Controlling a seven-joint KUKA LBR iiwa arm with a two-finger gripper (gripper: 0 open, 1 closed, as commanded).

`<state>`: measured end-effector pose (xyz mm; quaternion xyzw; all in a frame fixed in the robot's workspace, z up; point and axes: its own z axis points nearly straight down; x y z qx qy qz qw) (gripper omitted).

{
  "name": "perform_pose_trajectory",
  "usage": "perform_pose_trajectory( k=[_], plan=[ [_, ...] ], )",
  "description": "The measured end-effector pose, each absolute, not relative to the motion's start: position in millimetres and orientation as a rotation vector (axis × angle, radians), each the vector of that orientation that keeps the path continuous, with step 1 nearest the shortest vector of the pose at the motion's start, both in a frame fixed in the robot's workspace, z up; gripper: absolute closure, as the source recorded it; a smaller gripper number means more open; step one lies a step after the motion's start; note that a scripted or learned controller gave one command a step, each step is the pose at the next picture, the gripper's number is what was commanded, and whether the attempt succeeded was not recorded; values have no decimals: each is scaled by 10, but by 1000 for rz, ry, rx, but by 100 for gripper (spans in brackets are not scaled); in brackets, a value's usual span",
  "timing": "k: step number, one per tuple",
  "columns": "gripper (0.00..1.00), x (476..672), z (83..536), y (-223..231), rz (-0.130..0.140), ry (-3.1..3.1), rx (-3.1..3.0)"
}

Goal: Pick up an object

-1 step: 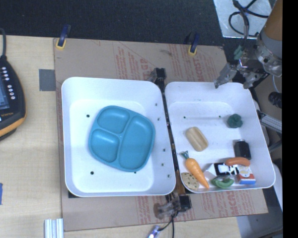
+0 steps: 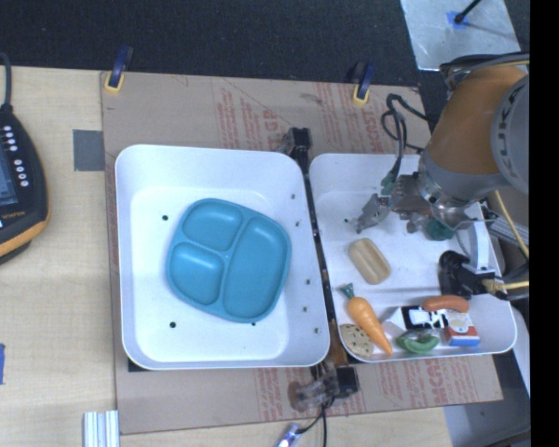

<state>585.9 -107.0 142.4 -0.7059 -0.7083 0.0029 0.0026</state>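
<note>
Step in hand: approach. Nothing is seen held at the gripper (image 2: 371,214), so the pick is judged not yet made. Whether the gripper is spread or pressed together cannot be told from this view.

Layout of the right bin (image 2: 328,170), near to far:

1. Near edge: a carrot (image 2: 368,324) lies at a slant on a round cracker (image 2: 352,343). To its right lie a green piece (image 2: 417,344), a black-and-white pack (image 2: 425,318), a small carton (image 2: 461,332) and a red sausage (image 2: 445,302), all close together.
2. Middle: a tan bread roll (image 2: 369,260) lies alone on bare bin floor, apart from the near cluster.
3. Far half: the gripper hangs over the bin, just beyond the bread roll and slightly to its right.

The bread roll is judged the likeliest target, as it lies nearest the gripper and nothing crowds it.

Next move calls for: a short shift toward the near side to centre over the bread roll, alignment across its narrow width, then descent to the bin floor and closure.

The left bin (image 2: 130,250) holds a blue divided plate (image 2: 229,260), well apart from the gripper.
</note>
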Motion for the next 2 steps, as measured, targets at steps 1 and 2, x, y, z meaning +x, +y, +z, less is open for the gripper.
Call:
perform_pose_trajectory(
  k=[1, 2],
  plan=[
    [0, 5637, 911, -1024, 7, -2224, -2214],
    [0, 5821, 920, -1061, 4, -2227, -2215]
  ],
)
